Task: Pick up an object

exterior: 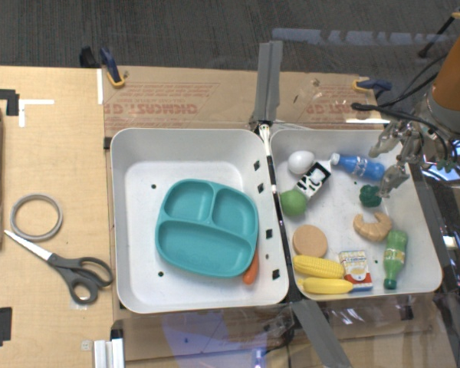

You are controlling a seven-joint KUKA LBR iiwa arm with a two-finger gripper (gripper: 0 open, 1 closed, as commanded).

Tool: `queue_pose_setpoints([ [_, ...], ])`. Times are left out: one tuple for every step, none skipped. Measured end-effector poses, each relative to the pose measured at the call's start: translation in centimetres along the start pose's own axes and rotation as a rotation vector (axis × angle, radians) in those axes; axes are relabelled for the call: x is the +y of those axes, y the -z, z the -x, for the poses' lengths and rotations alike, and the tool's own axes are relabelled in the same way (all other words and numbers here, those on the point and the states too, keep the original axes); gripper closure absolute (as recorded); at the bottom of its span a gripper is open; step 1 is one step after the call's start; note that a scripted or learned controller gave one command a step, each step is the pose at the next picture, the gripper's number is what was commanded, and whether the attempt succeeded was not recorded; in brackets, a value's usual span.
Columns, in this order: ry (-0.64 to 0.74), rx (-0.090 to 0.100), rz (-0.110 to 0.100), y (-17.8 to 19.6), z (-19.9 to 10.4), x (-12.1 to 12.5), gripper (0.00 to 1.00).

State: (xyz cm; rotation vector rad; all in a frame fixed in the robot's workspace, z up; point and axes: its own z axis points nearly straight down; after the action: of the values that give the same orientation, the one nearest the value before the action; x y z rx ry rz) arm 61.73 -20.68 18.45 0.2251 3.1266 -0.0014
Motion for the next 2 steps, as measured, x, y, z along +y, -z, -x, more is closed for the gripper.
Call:
queue_pose_setpoints([
  [-0.003,0.001,0.0,-9.1,3.4,-0.1,0.0],
  [-0.058,0.002,0.0,-9.1,0.5,1.5,0.0],
])
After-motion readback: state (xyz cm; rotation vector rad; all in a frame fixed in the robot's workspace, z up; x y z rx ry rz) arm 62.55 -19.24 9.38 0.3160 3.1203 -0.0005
